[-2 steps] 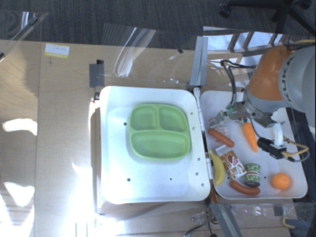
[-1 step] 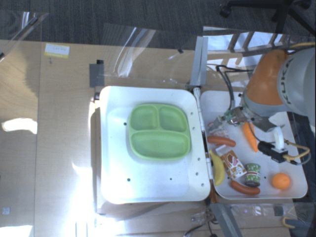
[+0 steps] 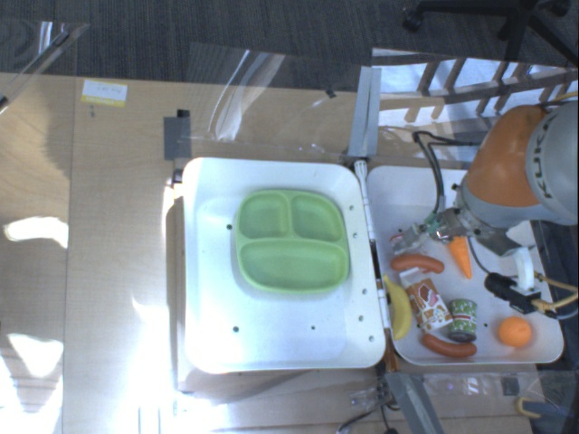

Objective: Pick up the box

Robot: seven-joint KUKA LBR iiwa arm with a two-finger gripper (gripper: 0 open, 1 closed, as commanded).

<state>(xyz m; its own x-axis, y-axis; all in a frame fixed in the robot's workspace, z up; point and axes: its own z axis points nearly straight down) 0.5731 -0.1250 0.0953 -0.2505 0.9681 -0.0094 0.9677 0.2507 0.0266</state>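
Note:
The box (image 3: 428,303), a small red and white carton, lies flat in the right bin (image 3: 398,188) near its front, between a banana (image 3: 396,307) and a green can (image 3: 462,317). My gripper (image 3: 423,231) hangs low over the middle of the same bin. It is just behind a red sausage (image 3: 417,263) and some way behind the box, apart from it. The grey wrist and orange band (image 3: 505,161) rise to its right.
An orange carrot (image 3: 461,256) lies just right of the gripper. An orange (image 3: 515,332) and a second sausage (image 3: 448,345) sit at the bin's front. The left bin (image 3: 208,324) holds a green divided plate (image 3: 292,241). A metal divider (image 3: 369,233) separates the bins.

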